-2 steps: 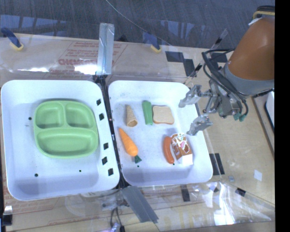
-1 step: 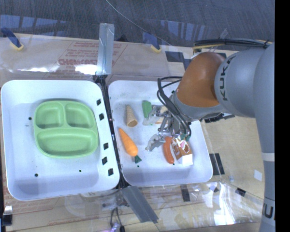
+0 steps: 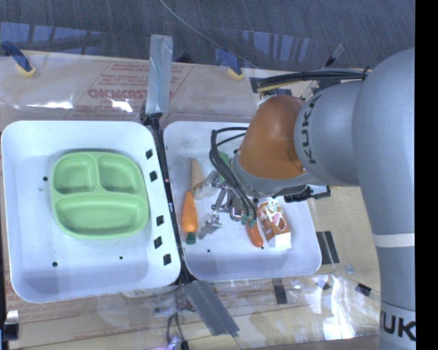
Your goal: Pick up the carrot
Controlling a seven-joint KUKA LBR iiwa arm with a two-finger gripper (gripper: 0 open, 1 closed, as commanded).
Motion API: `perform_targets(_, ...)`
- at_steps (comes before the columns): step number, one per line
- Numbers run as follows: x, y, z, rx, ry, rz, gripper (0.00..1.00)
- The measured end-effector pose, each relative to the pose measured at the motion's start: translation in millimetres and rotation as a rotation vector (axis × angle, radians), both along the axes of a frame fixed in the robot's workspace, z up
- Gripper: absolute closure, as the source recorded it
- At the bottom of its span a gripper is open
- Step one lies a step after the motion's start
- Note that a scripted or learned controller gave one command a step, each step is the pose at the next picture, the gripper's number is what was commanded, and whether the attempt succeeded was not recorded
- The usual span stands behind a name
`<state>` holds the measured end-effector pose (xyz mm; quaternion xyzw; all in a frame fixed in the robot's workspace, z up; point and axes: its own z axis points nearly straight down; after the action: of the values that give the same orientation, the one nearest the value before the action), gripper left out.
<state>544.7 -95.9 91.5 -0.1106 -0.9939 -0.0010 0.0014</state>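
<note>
1. Carrot first: the small orange carrot with a green stub at its lower end (image 3: 189,215) lies on the floor of the right-hand shallow white bin (image 3: 204,268), close to that bin's left wall, long axis running roughly top to bottom in my view.
2. My arm's metal two-finger hand (image 3: 217,211) is down in the same bin, just to the right of the carrot. I see bare bin floor between the hand's nearest metal part and the carrot, so I judge them near but apart.
3. From this slant the wrist and cables clutter the hand, and I cannot tell whether it is spread or closed. Nothing orange shows between its parts, so I will not claim a grip.
4. Other things in that bin: a pale tan cone-shaped piece (image 3: 197,173) above the carrot, and a small printed carton in red and white (image 3: 273,223) to the right, with another small orange item (image 3: 255,234) touching its left side.
5. The left white bin (image 3: 22,268) carries a light green divided plastic plate (image 3: 99,193), well apart from the work.
6. Progress, as I judge it: approach made, lift not yet done. The carrot is on the bin floor; grasping and raising remain.
</note>
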Motion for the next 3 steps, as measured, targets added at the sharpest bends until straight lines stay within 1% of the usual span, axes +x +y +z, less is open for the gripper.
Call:
perform_targets(1,1.8,0.5,11.4,-0.002,-0.002,0.008,1.0)
perform_targets(2,12.9,110.9,103.6,0.001,-0.008,-0.202,1.0)
perform_targets(3,49.8,131.7,141.6,-0.003,-0.003,-0.458,1.0)
